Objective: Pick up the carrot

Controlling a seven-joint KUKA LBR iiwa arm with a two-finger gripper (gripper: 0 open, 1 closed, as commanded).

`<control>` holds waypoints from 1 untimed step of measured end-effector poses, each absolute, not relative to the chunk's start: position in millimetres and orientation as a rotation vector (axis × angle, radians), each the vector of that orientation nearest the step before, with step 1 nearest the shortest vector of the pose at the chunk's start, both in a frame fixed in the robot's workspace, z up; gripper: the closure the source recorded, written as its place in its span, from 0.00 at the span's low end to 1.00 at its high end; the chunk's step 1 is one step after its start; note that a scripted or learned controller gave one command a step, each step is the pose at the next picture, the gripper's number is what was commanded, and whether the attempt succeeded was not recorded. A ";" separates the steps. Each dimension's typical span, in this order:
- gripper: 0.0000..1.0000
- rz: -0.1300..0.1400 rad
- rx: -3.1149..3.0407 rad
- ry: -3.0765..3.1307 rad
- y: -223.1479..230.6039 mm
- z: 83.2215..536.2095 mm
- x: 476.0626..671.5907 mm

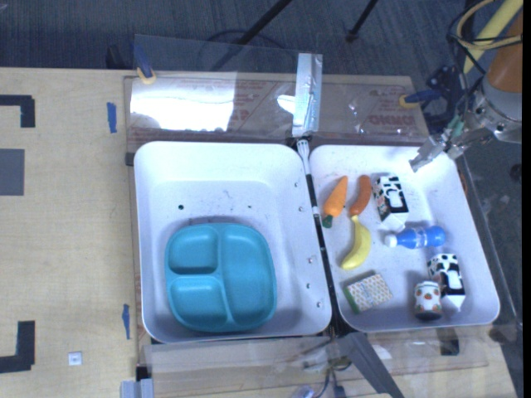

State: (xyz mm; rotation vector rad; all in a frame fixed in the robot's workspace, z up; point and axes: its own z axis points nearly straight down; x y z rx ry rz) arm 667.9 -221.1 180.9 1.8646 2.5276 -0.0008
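One carrot point(334, 197), one banana point(357, 246) — right bin point(479, 247); one blue tray point(221, 277) — left bin point(158, 189).

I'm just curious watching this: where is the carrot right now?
The carrot lies in the right bin, near its upper left corner, beside a second orange vegetable and just above the banana.
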 end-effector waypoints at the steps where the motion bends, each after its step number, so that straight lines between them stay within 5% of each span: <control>1: 0.00 0.000 1.864 2.527 -221.1 181.0 668.0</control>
